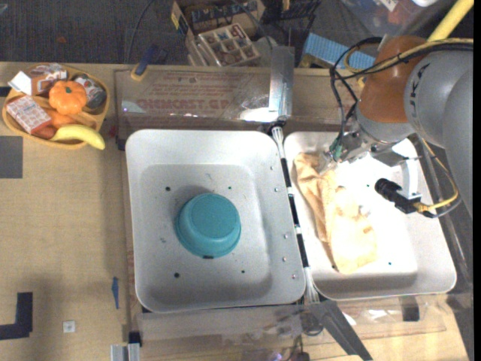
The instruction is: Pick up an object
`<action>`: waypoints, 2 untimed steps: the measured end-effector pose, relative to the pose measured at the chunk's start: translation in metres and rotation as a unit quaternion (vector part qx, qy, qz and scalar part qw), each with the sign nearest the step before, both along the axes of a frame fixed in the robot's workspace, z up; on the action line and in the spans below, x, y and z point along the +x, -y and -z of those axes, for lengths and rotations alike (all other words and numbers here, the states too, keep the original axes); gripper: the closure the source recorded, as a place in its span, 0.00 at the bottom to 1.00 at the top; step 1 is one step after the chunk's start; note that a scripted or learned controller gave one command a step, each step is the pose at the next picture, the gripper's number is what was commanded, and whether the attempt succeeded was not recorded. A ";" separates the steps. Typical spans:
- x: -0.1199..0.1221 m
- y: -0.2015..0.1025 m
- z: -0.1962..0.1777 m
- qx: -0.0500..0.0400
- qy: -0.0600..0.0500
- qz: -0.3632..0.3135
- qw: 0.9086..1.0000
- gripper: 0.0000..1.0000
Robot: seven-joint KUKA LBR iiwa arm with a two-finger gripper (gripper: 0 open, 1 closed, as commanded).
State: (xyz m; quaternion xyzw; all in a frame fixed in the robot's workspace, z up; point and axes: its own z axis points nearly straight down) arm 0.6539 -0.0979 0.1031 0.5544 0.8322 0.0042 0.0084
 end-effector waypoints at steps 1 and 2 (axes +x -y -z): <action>0.000 0.000 0.000 0.000 0.000 0.000 1.000 0.00; -0.116 0.016 0.012 0.000 -0.003 -0.038 0.999 0.00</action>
